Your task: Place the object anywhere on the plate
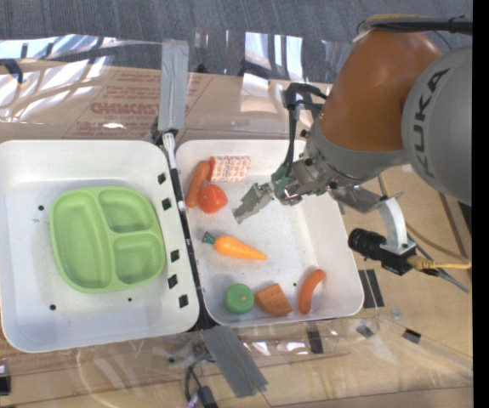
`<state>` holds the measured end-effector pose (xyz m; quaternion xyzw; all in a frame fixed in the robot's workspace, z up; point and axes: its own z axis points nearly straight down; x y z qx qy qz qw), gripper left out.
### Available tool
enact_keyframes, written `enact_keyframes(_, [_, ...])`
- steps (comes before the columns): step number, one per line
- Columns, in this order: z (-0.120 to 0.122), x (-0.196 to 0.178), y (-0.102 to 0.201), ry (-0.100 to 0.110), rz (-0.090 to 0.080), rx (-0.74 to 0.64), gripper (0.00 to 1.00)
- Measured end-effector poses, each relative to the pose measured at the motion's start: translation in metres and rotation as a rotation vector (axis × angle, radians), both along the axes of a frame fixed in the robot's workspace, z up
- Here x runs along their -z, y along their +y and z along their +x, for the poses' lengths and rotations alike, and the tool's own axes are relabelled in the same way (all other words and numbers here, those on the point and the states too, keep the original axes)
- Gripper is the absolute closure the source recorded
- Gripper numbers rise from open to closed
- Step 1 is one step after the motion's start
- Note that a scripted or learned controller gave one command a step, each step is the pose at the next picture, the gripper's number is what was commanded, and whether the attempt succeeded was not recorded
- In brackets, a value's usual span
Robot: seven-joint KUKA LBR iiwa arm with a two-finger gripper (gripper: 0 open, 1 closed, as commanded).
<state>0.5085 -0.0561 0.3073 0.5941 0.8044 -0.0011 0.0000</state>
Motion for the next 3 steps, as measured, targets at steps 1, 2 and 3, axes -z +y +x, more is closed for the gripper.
enact_keyframes(1, [0.051,0.042,0.006,0.004,-0.001,0.195,0.0])
enact_keyframes(2, [-0.032,0.045,-0.059,0.006,0.0,0.491,0.0])
enact_keyframes(3, [-0.03,0.038,-0.058,0.013,-0.002,0.483,1.0])
